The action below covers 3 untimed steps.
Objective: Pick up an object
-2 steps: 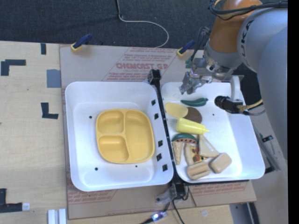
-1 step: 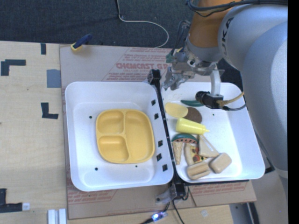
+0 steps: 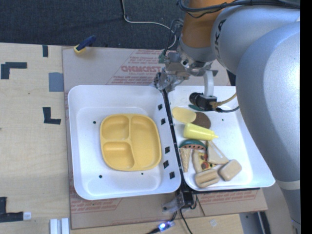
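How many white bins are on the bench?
2. The left bin holds a yellow divided plate; the right bin beside it holds a pile of small objects, some perhaps hidden.

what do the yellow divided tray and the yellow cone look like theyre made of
The yellow divided tray looks like moulded plastic with a smooth, slightly matte finish: even colour, rounded compartment ridges, soft highlights. The yellow cone in the right bin also looks like plastic, smooth and a bit glossier, with a pale sheen along its side; it could be soft rubbery toy material, the view leaves that open.
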{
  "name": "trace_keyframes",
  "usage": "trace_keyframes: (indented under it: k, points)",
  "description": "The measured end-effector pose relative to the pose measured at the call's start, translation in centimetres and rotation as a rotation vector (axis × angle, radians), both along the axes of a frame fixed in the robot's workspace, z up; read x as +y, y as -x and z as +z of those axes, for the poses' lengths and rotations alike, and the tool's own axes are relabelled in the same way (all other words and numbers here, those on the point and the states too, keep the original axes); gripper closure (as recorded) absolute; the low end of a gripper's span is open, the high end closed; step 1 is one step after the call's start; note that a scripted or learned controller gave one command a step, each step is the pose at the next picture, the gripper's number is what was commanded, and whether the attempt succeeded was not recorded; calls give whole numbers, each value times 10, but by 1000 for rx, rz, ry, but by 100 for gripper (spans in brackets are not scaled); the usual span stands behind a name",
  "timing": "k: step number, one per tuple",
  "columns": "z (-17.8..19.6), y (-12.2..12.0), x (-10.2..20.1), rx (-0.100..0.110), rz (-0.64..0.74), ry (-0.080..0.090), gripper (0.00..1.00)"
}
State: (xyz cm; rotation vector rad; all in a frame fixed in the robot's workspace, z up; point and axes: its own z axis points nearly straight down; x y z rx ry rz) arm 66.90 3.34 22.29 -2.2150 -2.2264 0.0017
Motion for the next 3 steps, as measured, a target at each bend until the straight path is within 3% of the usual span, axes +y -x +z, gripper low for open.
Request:
trace_keyframes:
  k: [2, 3]
  points:
    - [-5, 1, -6, 1, -4, 2, 100]
    - [1, 20, -8, 1, -6, 1, 100]
